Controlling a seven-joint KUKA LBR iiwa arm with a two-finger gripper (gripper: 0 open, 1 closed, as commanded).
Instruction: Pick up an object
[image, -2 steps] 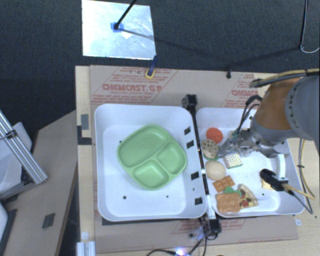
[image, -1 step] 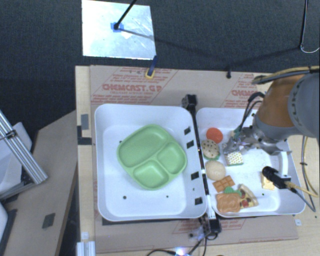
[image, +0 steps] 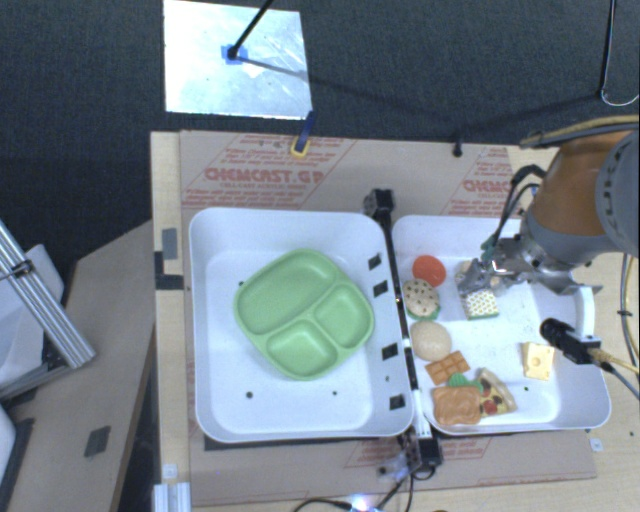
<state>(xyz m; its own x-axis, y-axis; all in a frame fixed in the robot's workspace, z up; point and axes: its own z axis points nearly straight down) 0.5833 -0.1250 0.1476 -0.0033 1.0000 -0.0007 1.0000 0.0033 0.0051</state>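
Toy food lies in the right bin (image: 596, 405): a red ball (image: 429, 269), a speckled cookie (image: 420, 298), a pale bun (image: 431, 339), a pizza slice (image: 492, 394), a cheese wedge (image: 538, 361) and a checkered square (image: 482, 304). The gripper (image: 484, 277) sits just above the checkered square; I cannot tell its grip. The left bin (image: 215, 400) holds a green plate (image: 303, 313) with bare white floor around it. Both bins rest on a cardboard sheet (image: 260, 170).
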